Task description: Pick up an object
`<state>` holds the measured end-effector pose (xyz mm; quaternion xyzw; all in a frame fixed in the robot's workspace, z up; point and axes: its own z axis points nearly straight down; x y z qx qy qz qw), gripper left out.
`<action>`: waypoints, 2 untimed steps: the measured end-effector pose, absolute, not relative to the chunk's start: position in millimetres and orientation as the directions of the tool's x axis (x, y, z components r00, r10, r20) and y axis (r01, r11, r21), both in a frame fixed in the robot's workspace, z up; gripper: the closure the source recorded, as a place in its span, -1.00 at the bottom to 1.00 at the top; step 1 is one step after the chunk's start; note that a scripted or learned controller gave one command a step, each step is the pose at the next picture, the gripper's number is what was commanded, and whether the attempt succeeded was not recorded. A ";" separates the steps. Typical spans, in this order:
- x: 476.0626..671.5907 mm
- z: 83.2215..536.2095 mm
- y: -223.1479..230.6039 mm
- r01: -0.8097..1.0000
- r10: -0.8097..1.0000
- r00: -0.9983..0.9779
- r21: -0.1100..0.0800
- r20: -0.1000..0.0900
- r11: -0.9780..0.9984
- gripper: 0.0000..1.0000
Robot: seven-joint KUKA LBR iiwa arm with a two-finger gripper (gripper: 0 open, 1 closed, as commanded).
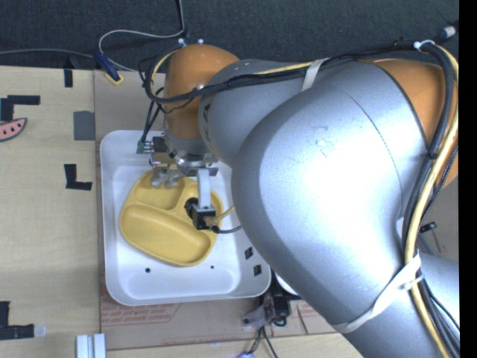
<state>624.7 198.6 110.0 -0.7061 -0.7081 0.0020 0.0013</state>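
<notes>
We're at the reach-in step: end effector (173,176) sits low in the white bin (119,274), center-left of frame, touching the yellow divided dish (160,233). Can't tell if it's wide or narrow. Next: close on the dish rim, lift straight up.
</notes>
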 end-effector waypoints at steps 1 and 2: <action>668.8 230.0 159.7 1.000 1.000 -0.001 0.003 -0.001 0.001 1.00; 667.2 196.1 233.4 1.000 1.000 -0.004 -0.003 0.000 0.004 1.00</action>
